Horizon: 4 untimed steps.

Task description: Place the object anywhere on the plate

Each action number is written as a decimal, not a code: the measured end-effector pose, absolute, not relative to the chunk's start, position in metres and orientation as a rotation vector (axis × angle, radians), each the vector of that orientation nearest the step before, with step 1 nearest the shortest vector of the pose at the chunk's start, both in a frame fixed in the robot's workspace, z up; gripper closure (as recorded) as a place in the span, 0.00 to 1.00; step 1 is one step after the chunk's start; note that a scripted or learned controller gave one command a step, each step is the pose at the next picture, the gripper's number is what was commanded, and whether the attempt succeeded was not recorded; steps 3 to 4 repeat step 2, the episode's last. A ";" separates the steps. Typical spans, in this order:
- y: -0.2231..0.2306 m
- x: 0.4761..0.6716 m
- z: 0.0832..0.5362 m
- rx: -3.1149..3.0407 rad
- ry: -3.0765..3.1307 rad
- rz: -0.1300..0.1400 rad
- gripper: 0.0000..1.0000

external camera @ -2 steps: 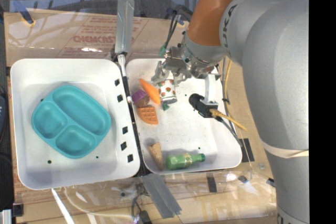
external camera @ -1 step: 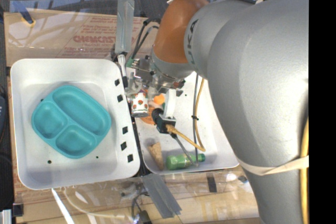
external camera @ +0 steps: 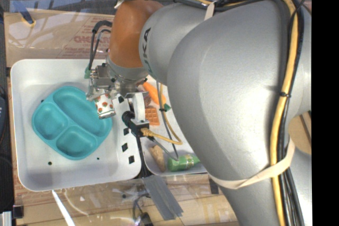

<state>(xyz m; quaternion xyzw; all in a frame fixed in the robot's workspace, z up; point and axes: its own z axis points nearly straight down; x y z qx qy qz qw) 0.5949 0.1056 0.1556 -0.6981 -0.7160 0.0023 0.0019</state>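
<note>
- Where the grey arm (external camera: 228, 77) reaches in from the right, its orange band (external camera: 130, 29) sits above the wrist, and the claw (external camera: 105, 99) hangs over the left bin (external camera: 32, 166).
- Claw state: narrow, closed on a small white object with red-brown dots (external camera: 106, 107), which shows between the fingers at the tip.
- Object position: directly beneath the claw, at the right-hand rim of the teal plate (external camera: 69, 121); whether it touches the plate cannot be told.
- Plate: teal, divided into three compartments, lying flat in the left bin toward its left side.
- Right bin (external camera: 153, 166): largely hidden by the arm; an orange carrot-shaped piece (external camera: 152, 93), a waffle-like piece (external camera: 153, 115), a tan piece (external camera: 158, 154) and a green piece (external camera: 183, 162) lie there.
- Both bins rest side by side on the counter (external camera: 47, 29).
</note>
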 end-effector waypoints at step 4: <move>0.069 0.617 0.192 -1.518 -2.752 0.002 0.00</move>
